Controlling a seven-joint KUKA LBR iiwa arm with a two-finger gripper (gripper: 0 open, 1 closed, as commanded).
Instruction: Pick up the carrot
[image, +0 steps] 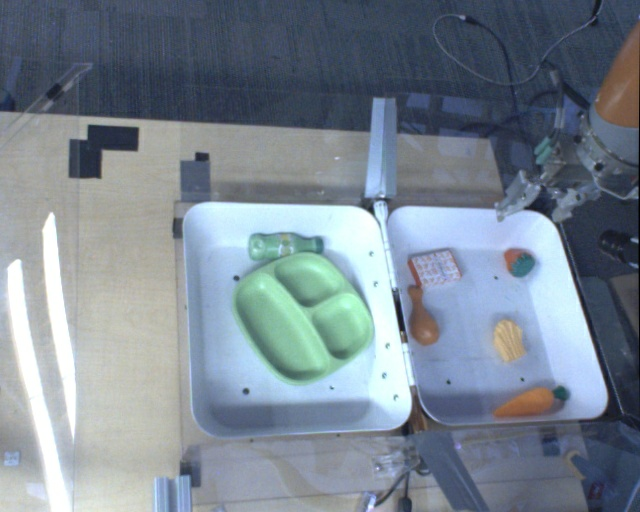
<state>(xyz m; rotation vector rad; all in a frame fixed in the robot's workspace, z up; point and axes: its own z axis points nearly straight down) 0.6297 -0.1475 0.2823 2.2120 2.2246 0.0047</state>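
While the carrot (528, 402) lies at the right bin's (470, 405) near wall, the gripper (545, 195) hovers far off; fingers look released, though blurry. Approach step: cross, then descend.

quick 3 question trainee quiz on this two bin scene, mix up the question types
1. True or false: the carrot lies in the left bin.
2. Which item shares a bin with the green divided plate? A) chicken drumstick B) green bottle C) patterned square block
3. Fill in: the gripper hangs over the right bin's ____ corner.

Key
1. False; it lies along the right bin's near wall.
2. B, the green bottle.
3. Far right.
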